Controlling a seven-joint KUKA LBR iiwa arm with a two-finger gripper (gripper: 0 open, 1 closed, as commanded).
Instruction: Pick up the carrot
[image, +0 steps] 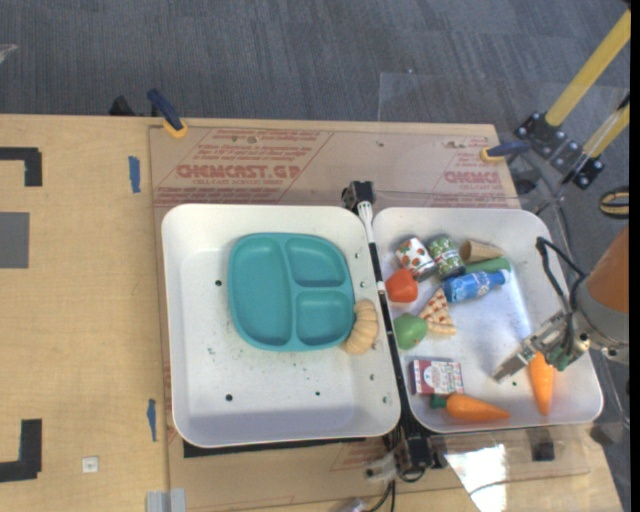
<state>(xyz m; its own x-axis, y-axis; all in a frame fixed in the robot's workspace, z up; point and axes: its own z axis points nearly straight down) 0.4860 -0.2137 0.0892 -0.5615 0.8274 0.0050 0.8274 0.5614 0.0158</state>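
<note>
carrot (541, 383) | right bin's (590, 405) near-right corner, between the fingers | gripper (545, 352) clamped on its top end | likely light, stiff, smooth plastic; tapered, so grip the thick end

Two white bins side by side on the table (80, 330). Left bin (200, 400) has a teal divided plate (290, 290), with a croissant (363, 327) touching the plate's lower right corner. Right bin (580, 400) has clutter in its left half: two small cans (428, 254), an ice cream cone (480, 250), a blue bottle (473, 286), a tomato (402, 287), a pizza slice (437, 312), a green pear (410, 330), a small red carton (437, 377). One carrot (475, 407) lies flat near the front wall, just beside the carton. A second carrot (541, 383) sits upright-ish at the claw (535, 355), its top between the fingers, its tip pointing down over the bin floor. Arm comes in from the right edge.
</note>
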